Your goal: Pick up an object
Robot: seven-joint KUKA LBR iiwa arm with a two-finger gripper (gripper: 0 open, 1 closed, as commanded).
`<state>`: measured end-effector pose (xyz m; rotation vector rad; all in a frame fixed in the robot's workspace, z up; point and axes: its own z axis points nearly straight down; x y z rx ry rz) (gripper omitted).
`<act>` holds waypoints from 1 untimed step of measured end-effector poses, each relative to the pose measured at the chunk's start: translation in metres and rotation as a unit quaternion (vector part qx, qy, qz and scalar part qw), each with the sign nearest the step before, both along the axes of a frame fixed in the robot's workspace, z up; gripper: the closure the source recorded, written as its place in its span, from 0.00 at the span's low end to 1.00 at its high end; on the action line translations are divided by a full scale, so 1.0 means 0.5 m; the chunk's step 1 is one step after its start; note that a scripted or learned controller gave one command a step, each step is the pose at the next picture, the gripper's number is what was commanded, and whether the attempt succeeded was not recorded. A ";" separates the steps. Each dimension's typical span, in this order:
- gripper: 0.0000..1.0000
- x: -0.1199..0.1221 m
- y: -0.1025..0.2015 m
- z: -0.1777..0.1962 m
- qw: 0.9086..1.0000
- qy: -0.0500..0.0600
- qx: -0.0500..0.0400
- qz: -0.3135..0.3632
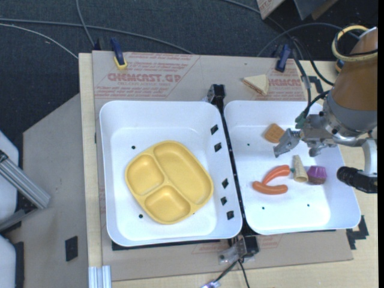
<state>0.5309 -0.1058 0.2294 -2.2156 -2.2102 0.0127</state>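
Sausages (271, 182), below-left of the fingers (302, 143) in the right bin (336, 218), lie ungrasped beside a cone (298, 167), the fingers spread open and empty, approach judged in hand, descent and closing due next.

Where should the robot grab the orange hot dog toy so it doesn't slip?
Probably across the middle of the orange sausage-shaped toy, coming straight down from above. It lies flat and lengthwise on the floor of the right white bin, so its narrow width should fit between the fingers. A second curved orange piece sits close along its upper side, so the fingers may need to straddle both.
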 end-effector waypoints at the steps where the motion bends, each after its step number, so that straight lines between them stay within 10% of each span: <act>1: 0.00 0.005 0.000 0.012 1.000 -0.006 -0.001 0.001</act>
